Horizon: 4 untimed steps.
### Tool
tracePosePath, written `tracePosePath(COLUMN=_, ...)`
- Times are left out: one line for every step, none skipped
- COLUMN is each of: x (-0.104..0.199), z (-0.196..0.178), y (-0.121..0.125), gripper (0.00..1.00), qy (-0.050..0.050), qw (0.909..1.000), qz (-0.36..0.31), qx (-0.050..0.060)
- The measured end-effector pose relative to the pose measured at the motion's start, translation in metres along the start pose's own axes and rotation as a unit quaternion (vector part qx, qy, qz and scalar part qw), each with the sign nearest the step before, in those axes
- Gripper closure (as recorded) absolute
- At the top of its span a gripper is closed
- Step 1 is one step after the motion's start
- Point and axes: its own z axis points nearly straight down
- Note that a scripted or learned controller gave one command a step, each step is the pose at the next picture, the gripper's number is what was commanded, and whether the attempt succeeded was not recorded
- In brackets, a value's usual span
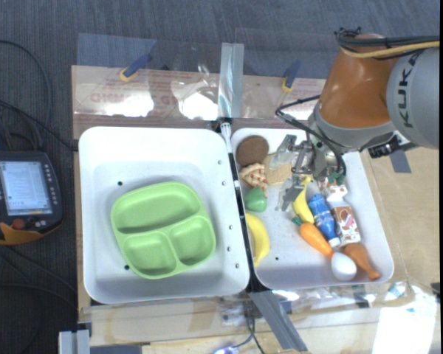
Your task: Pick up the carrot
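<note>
Bench (133,87): flat pale wood surface, with glossy clear plastic sheeting taped along its far edge.
Arm (376,87): smooth rounded grey casing with a glossy orange band, reaching in from the right over the right bin.
Left bin (96,271): shallow white plastic, rounded corners, matte.
Right bin (376,249): same white plastic, set side by side with the left one.
Green tray (162,227): smooth lime plastic plate with three compartments, lying tilted in the left bin.
Gripper (299,190): metallic grey, thin fingers pointing down among the toys in the right bin, just above a yellow banana-shaped toy (301,206); how far it is open I cannot tell, and I cannot make out anything held.
Brown ball (252,150): round, dull, at the right bin's far left corner.
Blue bottle (323,216): small, labelled, lying beside the carrot.
Carrot (315,240): smooth orange plastic cone, tapered, lying slantwise near the middle of the right bin floor, between the bottle and a white egg (344,266), apart from the gripper.
</note>
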Motion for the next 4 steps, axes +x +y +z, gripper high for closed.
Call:
tracePosePath(x=0.055, z=0.070, y=-0.033, gripper=0.00, qy=0.005, qw=0.9992, qz=-0.040, qx=0.001)
tracePosePath(x=0.092, z=0.105, y=-0.066, gripper=0.00, qy=-0.007, qw=0.9933, qz=-0.115, qx=0.000)
tracePosePath(x=0.089, z=0.093, y=-0.066, gripper=1.00, qy=-0.010, qw=0.9932, qz=-0.116, qx=0.001)
tracePosePath(x=0.079, z=-0.006, y=-0.021, gripper=1.00, qy=-0.005, qw=0.9920, qz=-0.126, qx=0.001)
